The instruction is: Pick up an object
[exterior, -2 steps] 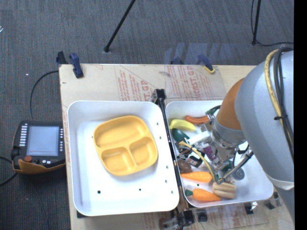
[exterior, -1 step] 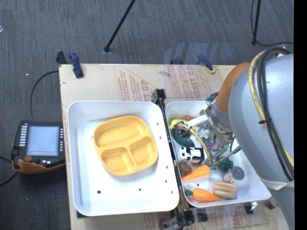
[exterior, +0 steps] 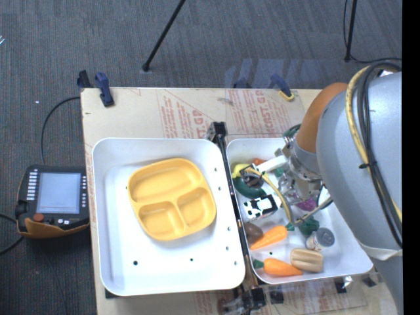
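Note:
The right bin (exterior: pixel 357 258) holds a heap of toys. Among them are an orange carrot (exterior: pixel 268 237), a second carrot (exterior: pixel 283 267), a tan wooden piece (exterior: pixel 307 260), a black-and-white toy (exterior: pixel 261 206), a dark green piece (exterior: pixel 249 188) and a brown piece (exterior: pixel 252 230). My gripper (exterior: pixel 297 194) hangs low over the middle of this bin, just right of the black-and-white toy. A purple thing (exterior: pixel 306 204) shows right beside it. The grey arm and its orange band (exterior: pixel 325 117) hide the bin's far right part.
The left bin (exterior: pixel 111 241) holds a yellow divided plate (exterior: pixel 172 197). A ridge (exterior: pixel 233 195) separates the two bins. A grey disc (exterior: pixel 323 239) lies near the tan piece. A pendant (exterior: pixel 56 199) rests on the floor to the left, and clamps (exterior: pixel 103 87) grip the bench's far edge.

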Robot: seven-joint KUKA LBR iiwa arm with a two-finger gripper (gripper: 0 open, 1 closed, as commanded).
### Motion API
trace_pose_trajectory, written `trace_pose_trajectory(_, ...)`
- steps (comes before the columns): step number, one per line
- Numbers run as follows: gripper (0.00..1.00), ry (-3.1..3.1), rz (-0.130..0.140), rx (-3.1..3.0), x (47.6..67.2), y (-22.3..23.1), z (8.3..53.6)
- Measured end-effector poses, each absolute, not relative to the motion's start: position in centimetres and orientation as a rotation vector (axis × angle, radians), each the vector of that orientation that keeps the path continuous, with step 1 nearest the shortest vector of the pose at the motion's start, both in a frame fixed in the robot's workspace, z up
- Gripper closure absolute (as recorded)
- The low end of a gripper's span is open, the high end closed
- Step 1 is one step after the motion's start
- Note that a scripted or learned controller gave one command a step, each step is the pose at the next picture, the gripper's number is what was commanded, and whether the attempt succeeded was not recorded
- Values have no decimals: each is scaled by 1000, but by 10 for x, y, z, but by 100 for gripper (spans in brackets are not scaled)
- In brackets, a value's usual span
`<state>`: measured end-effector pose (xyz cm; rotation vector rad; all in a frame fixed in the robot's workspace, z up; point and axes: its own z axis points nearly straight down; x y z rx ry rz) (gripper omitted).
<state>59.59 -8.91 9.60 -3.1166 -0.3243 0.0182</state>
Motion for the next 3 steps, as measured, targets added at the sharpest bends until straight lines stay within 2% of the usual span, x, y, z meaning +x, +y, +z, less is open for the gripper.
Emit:
trace_pose_trajectory(1,100,-597,-1,-3080,628,-90,170)
trace_pose_trajectory(2,100,-979,3,-2982,599,-152,240)
trace_pose_trajectory(3,100,-1189,10,-2900,609,-110,196)
